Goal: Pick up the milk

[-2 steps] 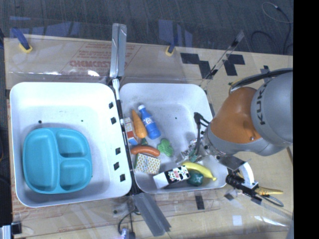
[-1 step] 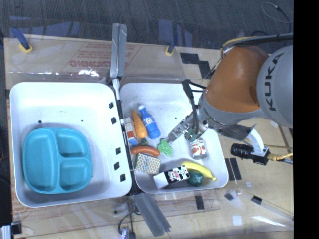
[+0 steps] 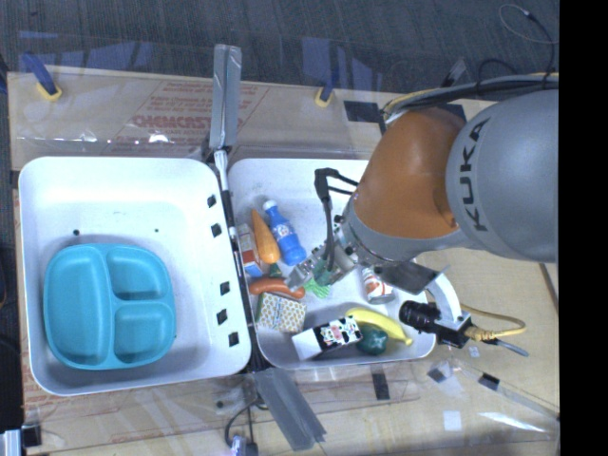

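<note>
Two shallow white bins sit side by side on the desk (image 3: 114, 112). The left bin (image 3: 57, 188), well away from the claw (image 3: 318, 272), holds a blue divided plate (image 3: 109, 304) with three compartments. The right bin (image 3: 285, 174) is crowded: a blue bottle (image 3: 283, 234) and an orange carrot (image 3: 265, 238) lie side by side just up and left of the claw, with a second orange piece (image 3: 275, 288) lying just left of it and a patterned card or packet (image 3: 280, 310) below that. The milk (image 3: 328, 337), a white carton with black patches lying on its side, rests against the bin's near wall, below the claw and apart from it. A yellow banana (image 3: 380, 326) lies along the carton's upper right side, with a dark green item (image 3: 373, 344) tucked under the banana. A small white can with a red band (image 3: 374, 286) lies just right of the claw, close under the arm.

The grey arm (image 3: 503, 179) with its orange band (image 3: 413, 179) covers much of the right bin's far right side. The claw hangs low over the bin's middle, near something green (image 3: 321, 283) at its tip; from here one cannot tell how far it is open or whether it grips anything. Black cables (image 3: 328, 198) loop beside the wrist.
</note>
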